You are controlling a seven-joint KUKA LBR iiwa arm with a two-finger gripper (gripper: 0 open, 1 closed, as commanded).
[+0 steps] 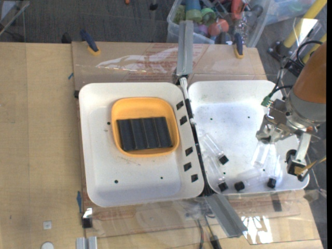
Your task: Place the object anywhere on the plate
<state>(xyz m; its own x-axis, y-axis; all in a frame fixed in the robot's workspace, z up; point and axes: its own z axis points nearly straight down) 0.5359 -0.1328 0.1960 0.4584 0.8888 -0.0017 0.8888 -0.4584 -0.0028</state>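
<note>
An orange plate (120,111) with rounded corners lies in the left bin (96,154). On it rests a black ribbed rectangular object (144,134), lying flat across the plate's middle. My gripper (278,161) hangs over the right side of the right bin (228,100), far from the plate. Its two fingers stand apart, pointing down toward the bin floor, with nothing between them.
Clear plastic pieces (212,147) and small black bits (239,185) lie on the right bin's floor near its front. A raised divider (188,134) separates the bins. A tub of coloured toys (218,7) stands behind the bench.
</note>
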